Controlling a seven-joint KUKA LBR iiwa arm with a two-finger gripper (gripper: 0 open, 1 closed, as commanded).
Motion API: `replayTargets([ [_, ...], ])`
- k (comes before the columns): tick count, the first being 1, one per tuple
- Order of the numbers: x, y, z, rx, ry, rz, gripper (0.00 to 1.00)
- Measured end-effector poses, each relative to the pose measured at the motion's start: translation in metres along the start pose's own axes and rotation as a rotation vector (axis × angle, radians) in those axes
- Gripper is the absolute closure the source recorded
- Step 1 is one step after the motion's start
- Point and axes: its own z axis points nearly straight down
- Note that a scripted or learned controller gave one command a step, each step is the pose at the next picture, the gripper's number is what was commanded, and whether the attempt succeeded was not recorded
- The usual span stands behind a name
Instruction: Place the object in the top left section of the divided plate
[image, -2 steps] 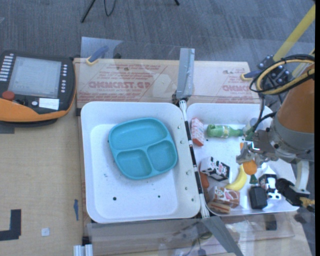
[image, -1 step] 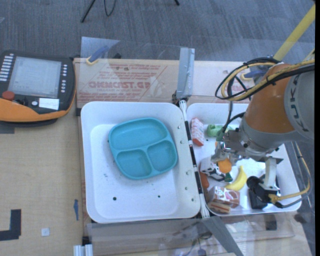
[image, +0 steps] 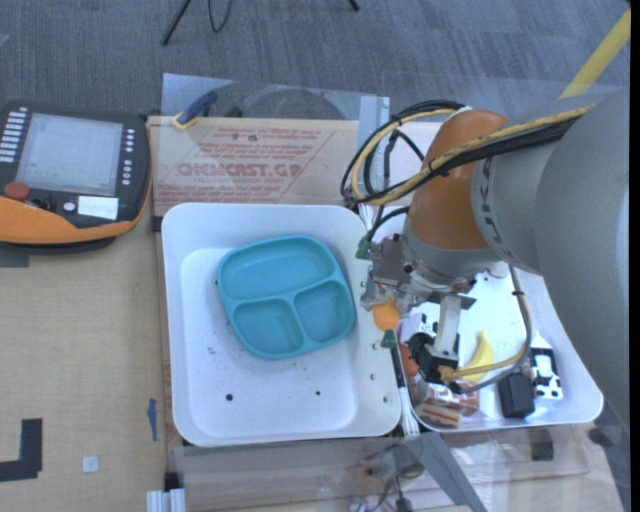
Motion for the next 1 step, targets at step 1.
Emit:
replayTargets([
  [1,-0.0003,0.0001,-0.0002,0.000,0.000,0.000,0.00],
])
